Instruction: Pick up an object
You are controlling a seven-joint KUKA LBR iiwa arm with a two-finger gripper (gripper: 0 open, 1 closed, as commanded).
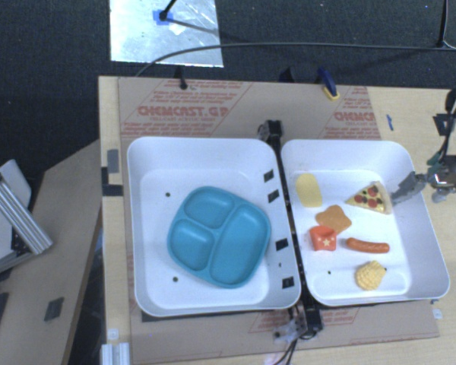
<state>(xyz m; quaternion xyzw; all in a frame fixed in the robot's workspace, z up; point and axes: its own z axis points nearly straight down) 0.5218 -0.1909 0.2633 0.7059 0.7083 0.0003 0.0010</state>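
The gripper [410, 187] hovered over the right bin [429, 238] beside the pizza slice [369, 198], its grip state impossible to tell.

Lab bench, I'd say, not a kitchen. I see two white bins [140, 226] clamped side by side on a Chemcast-printed board [182, 109]. Toy food [338, 219] in the right bin, a blue plate [219, 236] in the left. Cable [327, 46] trails over dark carpet [45, 59] at the far side; aluminium rail [15, 215] at left.
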